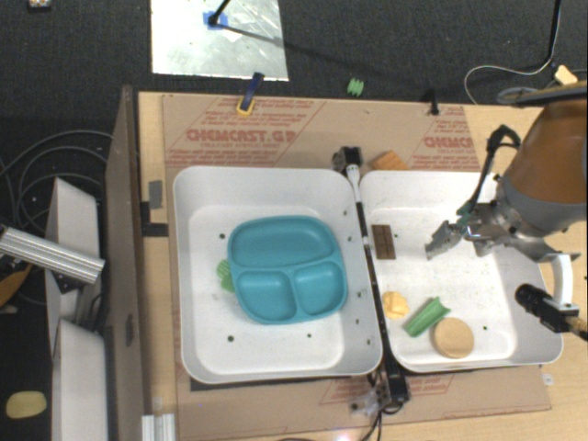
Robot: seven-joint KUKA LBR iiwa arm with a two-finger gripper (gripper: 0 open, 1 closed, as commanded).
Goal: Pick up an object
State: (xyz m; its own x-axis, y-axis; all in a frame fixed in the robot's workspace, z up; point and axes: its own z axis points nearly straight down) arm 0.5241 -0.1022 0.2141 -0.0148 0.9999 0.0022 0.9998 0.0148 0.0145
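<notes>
Seen from above: two white bins side by side. Left bin [197, 246] holding a blue divided tray [285, 266]. Right bin [501, 292] holding a yellow piece [395, 304], green piece [425, 317] and tan disc [453, 337] near its front. Gripper [443, 238] hovering above, reaching from right.

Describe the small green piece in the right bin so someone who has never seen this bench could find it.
Start at the right white bin and go to its near edge, where three small things lie together. The green stick-shaped piece lies tilted between a small yellow lump and a round tan disc. It alone is green and elongated.
</notes>
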